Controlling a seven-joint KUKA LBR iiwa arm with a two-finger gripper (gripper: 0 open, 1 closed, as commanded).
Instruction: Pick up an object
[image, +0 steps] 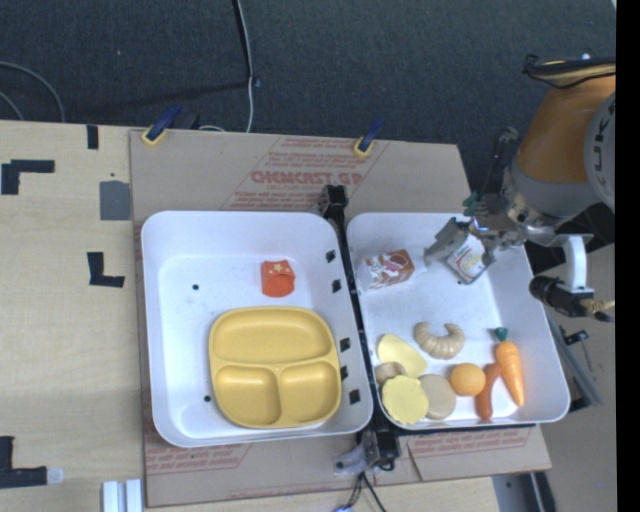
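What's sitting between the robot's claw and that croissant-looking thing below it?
Nothing: in the camera view, just bare white floor of the right bin separates the gripper from the croissant.

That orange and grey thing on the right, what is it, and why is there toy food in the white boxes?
It is a robot arm, seen by a camera looking down from above. At its tip is a gripper, like two fingers, hanging over the right bin. I can't tell if it grips anything. That bin holds toy food: a carrot, a croissant, a wrapped snack. The left bin holds a yellow tray and a small red piece. The arm practises picking things up.
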